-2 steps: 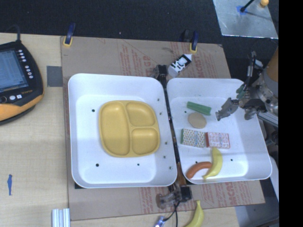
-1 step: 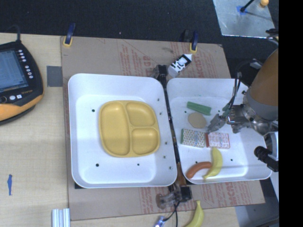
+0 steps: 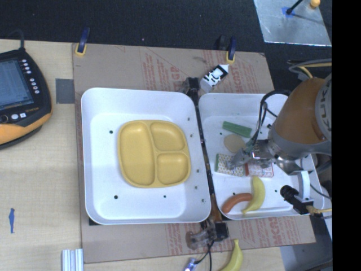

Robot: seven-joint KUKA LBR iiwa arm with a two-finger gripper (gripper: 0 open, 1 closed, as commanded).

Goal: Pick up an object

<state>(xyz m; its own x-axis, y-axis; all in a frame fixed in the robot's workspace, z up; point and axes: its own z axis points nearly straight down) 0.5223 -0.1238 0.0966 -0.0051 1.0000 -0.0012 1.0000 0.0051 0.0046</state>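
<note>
Your gripper (image 3: 252,154) sits low in the right bin (image 3: 211,151); I cannot tell its grip. Close beside it lie one banana (image 3: 256,195), one sausage (image 3: 237,201), one patterned packet (image 3: 228,164), then one green stick (image 3: 237,128). The arm hides the bin's right side. The left bin (image 3: 96,151) holds one yellow divided plate (image 3: 153,152).

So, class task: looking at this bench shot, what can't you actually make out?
- Gripper fingers: blurred and small against the clutter in the right bin.
- Card under the gripper: print too small to read.
- Second banana: cut off by the bottom edge.
- Pendant: cut off by the left edge.
</note>
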